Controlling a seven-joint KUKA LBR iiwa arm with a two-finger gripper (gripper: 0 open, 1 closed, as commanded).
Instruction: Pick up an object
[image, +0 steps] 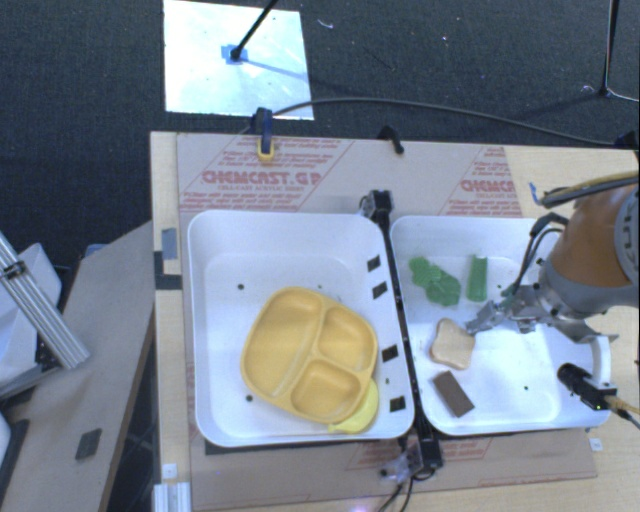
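Brown block lay nearest; arm reached from right, end effector low beside pale toast slice, grip state indiscernible.

Grey arm with an orange band, dark cables looping beside it, thin metallic fingers.

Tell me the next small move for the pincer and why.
Probably a short move down and to the view's left onto the toast slice. The pincer sits in the right bin just right of the slice's upper edge, nearer to it than to the green stick, the green lump or the brown block. Nothing shows between its fingers.
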